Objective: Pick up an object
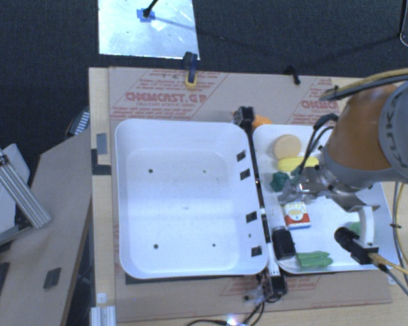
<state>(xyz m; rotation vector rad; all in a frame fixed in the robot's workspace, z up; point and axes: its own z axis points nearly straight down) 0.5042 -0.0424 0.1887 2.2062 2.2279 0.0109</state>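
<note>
Claw [297, 194] low in the right bin [381, 199], right of centre frame; grip state impossible to tell. Just below, a red-and-white small box [296, 216]. Left, a dark green piece [279, 180]. Above, yellow object [290, 163] and tan disc [287, 145]. Lower edge, green object [313, 259].

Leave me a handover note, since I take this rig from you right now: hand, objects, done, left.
Hand: low in the right bin, over its left half; whether its fingers are open or shut cannot be told, and nothing is seen held.
Objects, all in the right bin: tan disc at the far end, yellow piece just below it, dark green piece beside the hand, red and white box under the hand, green object at the near edge.
Left bin: holds no object.
Done: no pick visible.
Left: grasp one object and lift it.
</note>
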